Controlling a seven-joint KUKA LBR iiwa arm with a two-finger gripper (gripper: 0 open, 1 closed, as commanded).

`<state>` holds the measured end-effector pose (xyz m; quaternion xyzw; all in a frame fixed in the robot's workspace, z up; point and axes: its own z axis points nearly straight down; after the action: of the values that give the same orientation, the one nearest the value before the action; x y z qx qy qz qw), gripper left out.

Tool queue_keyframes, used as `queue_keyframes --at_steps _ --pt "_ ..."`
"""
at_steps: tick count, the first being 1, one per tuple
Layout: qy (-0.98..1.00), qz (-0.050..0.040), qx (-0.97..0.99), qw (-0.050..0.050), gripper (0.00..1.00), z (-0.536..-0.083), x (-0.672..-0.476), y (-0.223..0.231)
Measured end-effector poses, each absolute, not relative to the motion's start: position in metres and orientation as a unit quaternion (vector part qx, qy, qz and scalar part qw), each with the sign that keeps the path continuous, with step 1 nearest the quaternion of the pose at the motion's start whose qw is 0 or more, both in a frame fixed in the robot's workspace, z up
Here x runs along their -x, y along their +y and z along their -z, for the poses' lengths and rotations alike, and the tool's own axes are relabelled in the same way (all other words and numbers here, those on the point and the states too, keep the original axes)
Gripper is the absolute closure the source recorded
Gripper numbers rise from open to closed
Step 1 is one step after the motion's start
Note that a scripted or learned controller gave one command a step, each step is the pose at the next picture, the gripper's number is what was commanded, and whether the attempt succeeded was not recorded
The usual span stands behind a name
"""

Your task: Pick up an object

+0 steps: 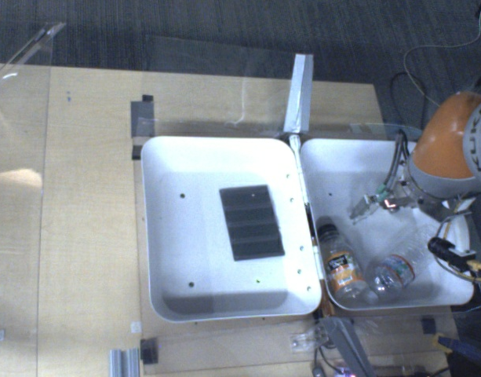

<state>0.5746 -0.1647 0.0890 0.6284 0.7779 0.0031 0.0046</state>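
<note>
In the left bin [169,289] a dark ribbed rectangular pad [252,222] lies flat near the middle. The right bin [342,151] holds a small bottle with a black cap and orange label [340,264] against its left wall, near the front. A clear crumpled plastic bottle [392,272] lies just to the right of it. My gripper [375,203] hangs over the middle of the right bin, behind both bottles and apart from them. The grey wrist and orange band [450,148] rise behind it at the right.
A metal post [298,93] stands at the back where the two bins meet. Cables [457,254] trail over the right bin's right rim. Black brackets [143,116] sit at the left bin's corners on the wooden bench.
</note>
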Motion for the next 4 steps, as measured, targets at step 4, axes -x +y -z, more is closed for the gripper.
queue_keyframes --at_steps 4 --pt "0.829 -0.0028 -0.559 0.005 0.00 -0.089 -0.533 -0.173"
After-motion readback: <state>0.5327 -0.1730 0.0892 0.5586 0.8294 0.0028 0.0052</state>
